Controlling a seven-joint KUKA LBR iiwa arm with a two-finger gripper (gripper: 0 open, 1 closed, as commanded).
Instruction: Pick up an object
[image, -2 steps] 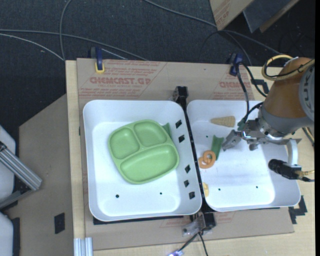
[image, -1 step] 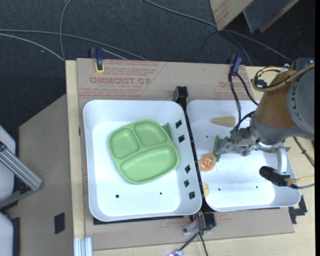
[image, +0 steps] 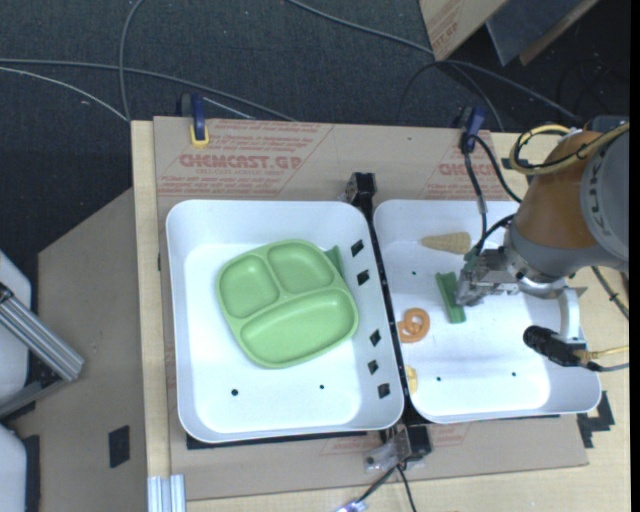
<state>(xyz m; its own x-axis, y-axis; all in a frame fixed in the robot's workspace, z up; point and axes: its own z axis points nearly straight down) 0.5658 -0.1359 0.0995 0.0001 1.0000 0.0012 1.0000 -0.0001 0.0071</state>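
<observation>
In the right bin (image: 500, 395) lie a green stick (image: 449, 298), an orange ring (image: 414, 324) and a tan cone-shaped piece (image: 446, 242). My gripper (image: 474, 283) is low over the bin, right against the green stick's right side, and its body hides part of that stick. The grey arm with its orange band (image: 556, 205) reaches in from the right. The ring lies to the gripper's lower left and the tan piece just above it.
The left bin (image: 200, 380) holds a green divided plate (image: 287, 302). Black clips (image: 362, 277) line the wall between the bins. A small yellow piece (image: 411, 379) sits at the right bin's left edge. A black cable connector (image: 552, 345) hangs beside the wrist.
</observation>
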